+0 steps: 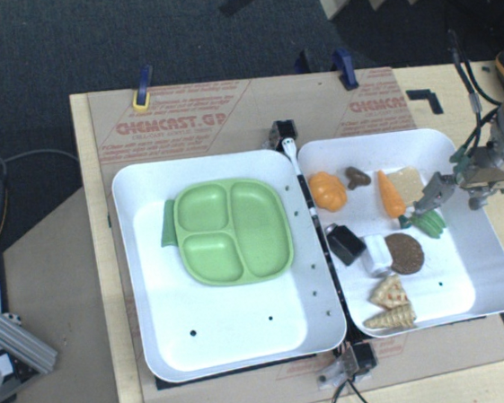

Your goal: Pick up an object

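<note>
The right bin (476, 261) holds several small items: an orange fruit (328, 191), a carrot (390, 195), a small brown lump (356, 175), a beige slice (406, 178), a black block (345, 243), a brown round disc (405, 253) beside a white piece (377, 255), and two wedge-shaped pastries (391, 293). A green leafy item (429, 223) lies just right of the carrot's lower end. My gripper (430, 198) reaches in from the right and sits low over the bin, right above that green item and next to the carrot.
The left bin (152, 280) holds a green divided plate (234, 230). A black divider (313, 225) runs between the bins. The arm's body (501, 163) and cables hang over the right bin's far right rim.
</note>
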{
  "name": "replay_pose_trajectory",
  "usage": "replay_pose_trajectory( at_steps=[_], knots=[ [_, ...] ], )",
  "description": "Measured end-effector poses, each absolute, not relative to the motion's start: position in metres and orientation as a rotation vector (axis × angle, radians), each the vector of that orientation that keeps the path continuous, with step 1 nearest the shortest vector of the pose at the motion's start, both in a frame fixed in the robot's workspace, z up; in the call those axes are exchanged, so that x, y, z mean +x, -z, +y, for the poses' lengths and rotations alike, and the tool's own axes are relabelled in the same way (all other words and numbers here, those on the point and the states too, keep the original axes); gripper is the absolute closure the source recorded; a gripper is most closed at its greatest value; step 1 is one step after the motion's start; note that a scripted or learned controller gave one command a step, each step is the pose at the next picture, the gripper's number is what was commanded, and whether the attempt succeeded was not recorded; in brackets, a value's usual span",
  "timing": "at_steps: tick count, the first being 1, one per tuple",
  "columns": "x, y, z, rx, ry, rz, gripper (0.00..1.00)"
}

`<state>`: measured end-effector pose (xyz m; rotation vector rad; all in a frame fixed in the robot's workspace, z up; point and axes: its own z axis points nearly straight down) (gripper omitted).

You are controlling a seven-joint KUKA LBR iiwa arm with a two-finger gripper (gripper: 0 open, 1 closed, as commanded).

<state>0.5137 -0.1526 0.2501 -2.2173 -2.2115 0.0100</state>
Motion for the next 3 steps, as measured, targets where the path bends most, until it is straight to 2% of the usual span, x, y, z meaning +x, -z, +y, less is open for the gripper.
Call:
replay_pose_trajectory(
  at_steps=[1, 3],
  knots=[
    [0.516, -0.256, -0.152, -2.221, 0.0, -2.221, 0.0],
    [0.512, -0.155, -0.14, -2.218, -0.005, -2.217, 0.0]
  ],
)
